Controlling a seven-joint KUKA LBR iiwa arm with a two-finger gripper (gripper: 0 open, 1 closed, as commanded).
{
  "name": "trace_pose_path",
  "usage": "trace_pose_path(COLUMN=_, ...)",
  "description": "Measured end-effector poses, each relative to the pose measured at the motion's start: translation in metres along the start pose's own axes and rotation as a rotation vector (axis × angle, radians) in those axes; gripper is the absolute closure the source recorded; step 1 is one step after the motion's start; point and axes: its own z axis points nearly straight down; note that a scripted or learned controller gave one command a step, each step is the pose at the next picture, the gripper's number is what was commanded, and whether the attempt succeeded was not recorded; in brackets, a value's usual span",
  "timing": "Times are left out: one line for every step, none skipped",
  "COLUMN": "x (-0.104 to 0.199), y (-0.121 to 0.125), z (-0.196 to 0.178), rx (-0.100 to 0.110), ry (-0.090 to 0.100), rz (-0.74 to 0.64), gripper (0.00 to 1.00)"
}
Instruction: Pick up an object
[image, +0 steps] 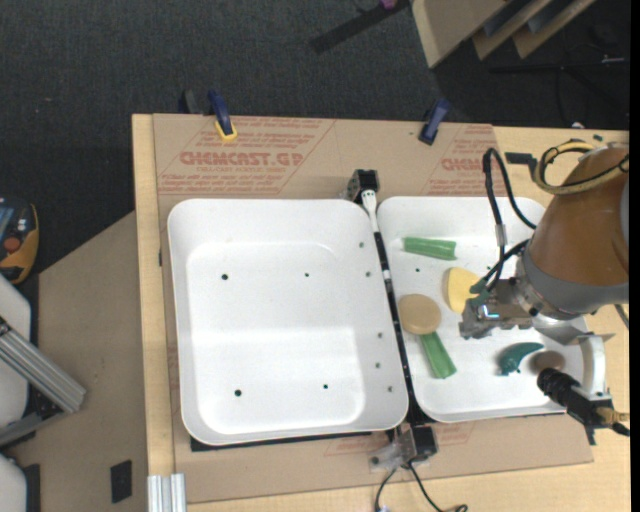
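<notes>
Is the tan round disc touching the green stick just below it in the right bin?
Touching, as far as the camera view shows: the disc overlaps the upper end of the green stick, with no white bin floor visible between them.

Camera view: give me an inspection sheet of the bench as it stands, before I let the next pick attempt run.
Surface: bench under cardboard sheet; left bin and right bin side by side.
Job's things, all in the right bin: green bar near the far side; yellow piece; tan disc; green stick just below the disc; teal piece toward the near right.
Clutter: nothing seen in the left bin.
Gripper: gripper low over the right bin beside the yellow piece; nothing seen held.
Cables: black cable looping from the arm across the right bin's far corner.
Surroundings: blue clamps on the far edge; dark floor beyond.
</notes>
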Motion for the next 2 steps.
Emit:
trace_pose_path(x=0.045, y=0.003, z=-0.086, rx=-0.013, ry=0.001, rz=-0.012, gripper=1.0)
trace_pose_path(x=0.092, y=0.001, z=-0.126, rx=-0.008, ry=0.001, rz=-0.013, gripper=1.0)
